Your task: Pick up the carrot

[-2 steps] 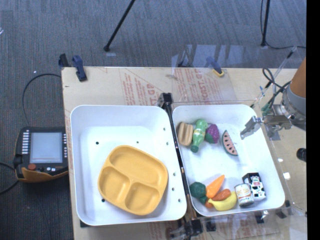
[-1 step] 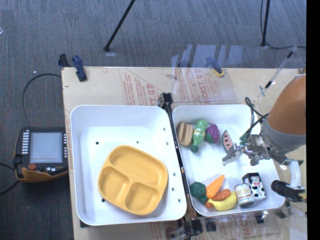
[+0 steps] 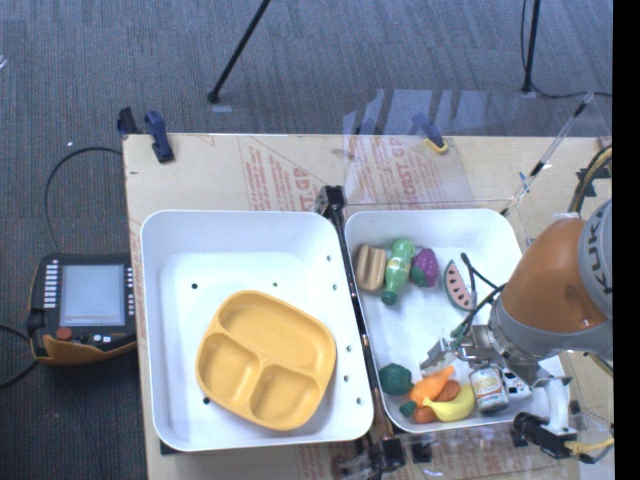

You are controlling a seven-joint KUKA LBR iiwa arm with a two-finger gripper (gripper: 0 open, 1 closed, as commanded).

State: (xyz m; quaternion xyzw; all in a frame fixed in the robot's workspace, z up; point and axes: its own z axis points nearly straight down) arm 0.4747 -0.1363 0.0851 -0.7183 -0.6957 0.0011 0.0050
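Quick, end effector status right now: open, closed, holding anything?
End effector: cannot be told; it sits low in the right bin, just above the carrot.

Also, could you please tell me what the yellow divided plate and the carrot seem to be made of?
Yellow divided plate: probably moulded plastic, going by its even colour, soft sheen and rounded compartment ridges.
Carrot: likely toy plastic, uniformly orange and smooth, though too small to be sure.

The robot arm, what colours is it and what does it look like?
The arm is big and round, with a wide orange band on it and grey parts above and below. Part of a dark letter marking shows on the grey near the picture's right edge. Thin black cables curl beside it. At its end is a small silvery metal gripper made of little shiny parts.
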